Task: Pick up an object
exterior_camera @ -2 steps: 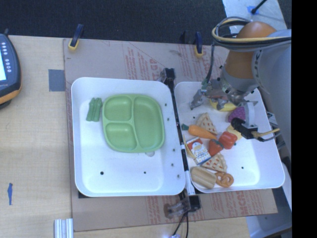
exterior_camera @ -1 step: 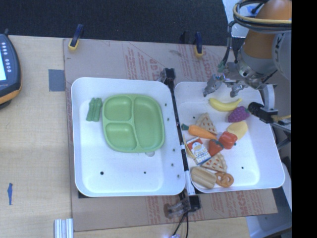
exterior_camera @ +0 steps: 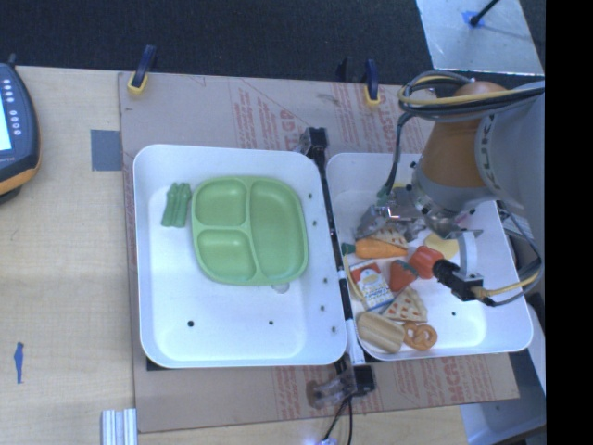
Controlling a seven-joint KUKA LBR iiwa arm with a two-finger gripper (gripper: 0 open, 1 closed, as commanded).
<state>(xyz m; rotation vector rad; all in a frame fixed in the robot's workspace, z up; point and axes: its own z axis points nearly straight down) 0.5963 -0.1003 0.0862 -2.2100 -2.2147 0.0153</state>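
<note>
The right bin holds a pile of toy food: an orange carrot, a red strawberry-like piece, a small printed carton, a pizza slice, a bread roll, a pretzel and a yellow piece. My gripper hangs low over the back of this pile, just above the carrot. The wrist hides its fingertips. In the left bin lie a green divided plate and a green bean-like piece.
The grey arm with its orange band covers the right bin's back right part. A cable and black connector trail over that bin. A handheld pendant lies at the far left. Clamps hold the cardboard base.
</note>
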